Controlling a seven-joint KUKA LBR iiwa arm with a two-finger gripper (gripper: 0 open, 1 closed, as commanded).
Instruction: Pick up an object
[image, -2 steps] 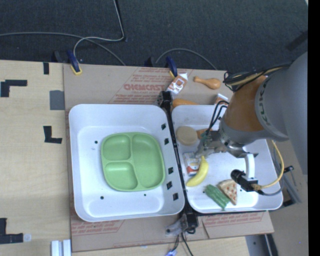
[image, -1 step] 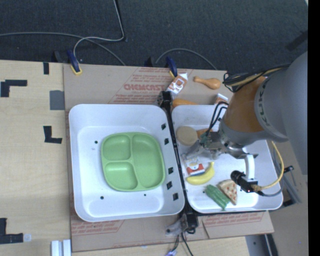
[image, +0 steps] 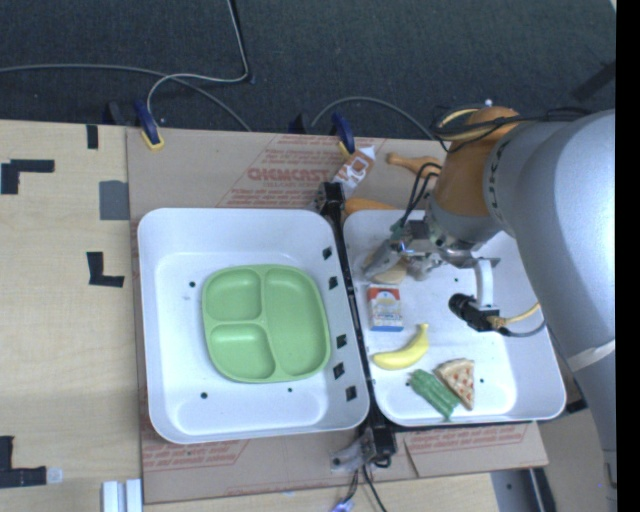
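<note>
Lying aslant, the banana (image: 402, 348) points upper-right to lower-left; whether the gripper (image: 400, 258) is spread, I cannot tell.

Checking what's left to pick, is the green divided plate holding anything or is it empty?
Empty. The green divided plate lies flat in the left bin, and all three compartments show bare green.

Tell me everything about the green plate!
The green plate is pale lime green, looks like plastic, and has rounded corners. Raised ridges split it into three compartments: two smaller ones on the camera's left and a larger one on the right. It lies flat in the middle of the left white bin, with nothing on it.
</note>
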